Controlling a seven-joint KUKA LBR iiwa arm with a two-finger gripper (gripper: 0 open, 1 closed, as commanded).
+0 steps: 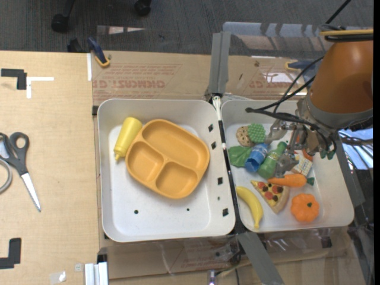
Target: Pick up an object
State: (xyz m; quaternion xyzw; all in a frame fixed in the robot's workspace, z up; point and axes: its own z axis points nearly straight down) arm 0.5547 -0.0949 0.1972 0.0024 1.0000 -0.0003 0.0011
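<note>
My gripper (289, 154) hangs low over the right bin (332, 218), right above a green bottle (272, 162) and a carrot (288, 181). Around them lie a blue can (256, 157), a green leaf-shaped toy (239, 155), a green knobbly piece (256, 133), a cookie (243, 136), a pizza slice (271, 193), a banana (252, 204) and a small pumpkin (304, 208). The wrist and cables hide the fingertips, and nothing shows held between them.
In the left bin (119, 218) sit an orange divided plate (165, 157) and a yellow bottle (126, 136). Scissors (22, 166) lie on the wooden bench at the left. The orange arm band (347, 76) looms over the right bin's far corner.
</note>
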